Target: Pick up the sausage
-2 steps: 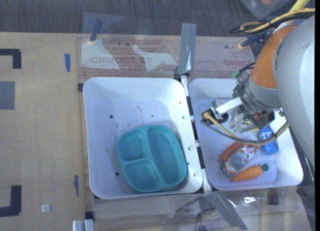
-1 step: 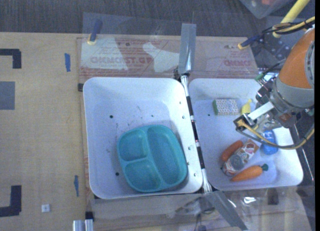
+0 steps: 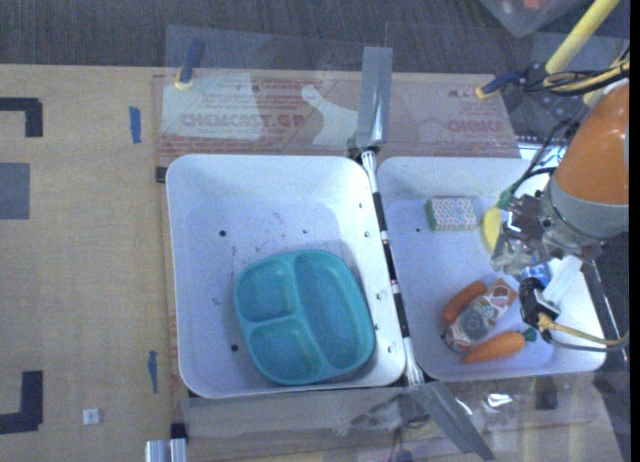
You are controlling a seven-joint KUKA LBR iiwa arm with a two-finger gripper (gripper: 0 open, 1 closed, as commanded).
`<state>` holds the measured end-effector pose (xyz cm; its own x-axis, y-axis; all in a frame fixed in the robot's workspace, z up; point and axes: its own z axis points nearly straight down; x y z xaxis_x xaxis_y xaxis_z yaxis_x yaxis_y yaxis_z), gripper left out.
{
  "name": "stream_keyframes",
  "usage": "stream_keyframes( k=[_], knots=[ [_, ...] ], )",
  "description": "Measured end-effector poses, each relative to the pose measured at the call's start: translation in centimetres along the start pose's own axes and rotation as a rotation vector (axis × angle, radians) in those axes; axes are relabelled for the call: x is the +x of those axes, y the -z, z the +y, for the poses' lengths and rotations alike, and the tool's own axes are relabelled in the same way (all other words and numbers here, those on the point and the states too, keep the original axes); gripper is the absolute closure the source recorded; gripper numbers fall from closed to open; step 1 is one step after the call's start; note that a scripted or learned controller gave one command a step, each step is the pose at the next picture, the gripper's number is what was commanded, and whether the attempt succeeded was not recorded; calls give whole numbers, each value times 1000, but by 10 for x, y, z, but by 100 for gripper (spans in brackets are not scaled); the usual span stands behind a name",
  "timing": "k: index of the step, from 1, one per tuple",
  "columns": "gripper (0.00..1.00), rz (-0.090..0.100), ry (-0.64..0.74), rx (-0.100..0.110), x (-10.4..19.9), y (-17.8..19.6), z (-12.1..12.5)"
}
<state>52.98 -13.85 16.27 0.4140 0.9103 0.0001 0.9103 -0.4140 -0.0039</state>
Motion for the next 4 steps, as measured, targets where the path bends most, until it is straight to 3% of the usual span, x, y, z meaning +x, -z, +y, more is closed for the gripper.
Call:
stream_keyframes(
  k=[1, 2, 3, 4],
  knots=[
    [100, -1, -223, -5, -69, 35, 31],
    [100, 0, -86, -1, -73, -67, -23],
    [100, 0, -234, -3, -55, -47, -31],
    [100, 1, 153, -8, -47, -74, -33]
  ],
)
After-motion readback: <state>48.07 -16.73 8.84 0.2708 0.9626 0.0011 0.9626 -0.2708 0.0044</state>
